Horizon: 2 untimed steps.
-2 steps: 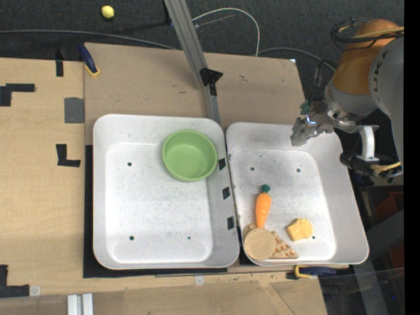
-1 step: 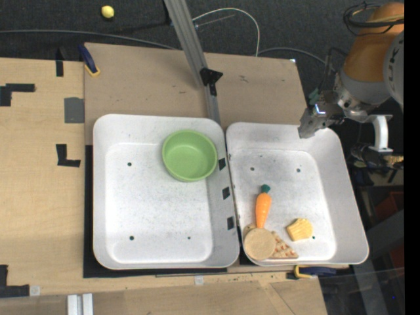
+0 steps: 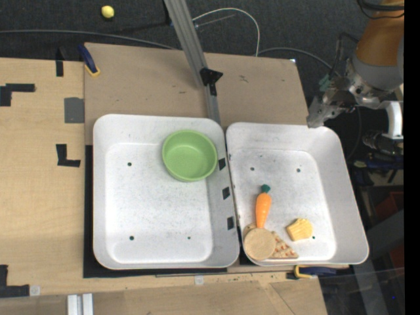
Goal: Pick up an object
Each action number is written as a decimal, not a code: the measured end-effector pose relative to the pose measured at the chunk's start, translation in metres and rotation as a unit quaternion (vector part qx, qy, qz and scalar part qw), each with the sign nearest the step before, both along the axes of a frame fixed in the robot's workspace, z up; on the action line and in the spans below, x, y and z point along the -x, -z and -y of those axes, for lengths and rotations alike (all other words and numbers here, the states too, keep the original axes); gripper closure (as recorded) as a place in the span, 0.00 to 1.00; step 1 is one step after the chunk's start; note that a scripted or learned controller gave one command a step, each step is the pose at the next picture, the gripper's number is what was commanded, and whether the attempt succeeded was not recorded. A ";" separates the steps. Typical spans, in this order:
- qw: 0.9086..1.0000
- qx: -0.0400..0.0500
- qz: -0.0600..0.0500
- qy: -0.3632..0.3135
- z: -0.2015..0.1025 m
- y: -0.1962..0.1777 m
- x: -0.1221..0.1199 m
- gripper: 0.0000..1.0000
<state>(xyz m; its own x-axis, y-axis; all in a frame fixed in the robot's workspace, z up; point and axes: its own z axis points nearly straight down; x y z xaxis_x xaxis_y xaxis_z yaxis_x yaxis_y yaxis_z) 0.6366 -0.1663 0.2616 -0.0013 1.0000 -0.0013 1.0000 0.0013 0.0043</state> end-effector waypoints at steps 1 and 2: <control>1.000 -0.001 -0.003 -0.002 -0.043 0.001 0.010 1.00; 1.000 -0.001 -0.003 -0.002 -0.092 0.015 0.021 1.00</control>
<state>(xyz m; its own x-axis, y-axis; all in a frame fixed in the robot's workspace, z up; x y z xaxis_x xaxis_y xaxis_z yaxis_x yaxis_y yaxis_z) 0.6161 -0.0744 0.2466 -0.0056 1.0000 0.0012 1.0000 0.0056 -0.0026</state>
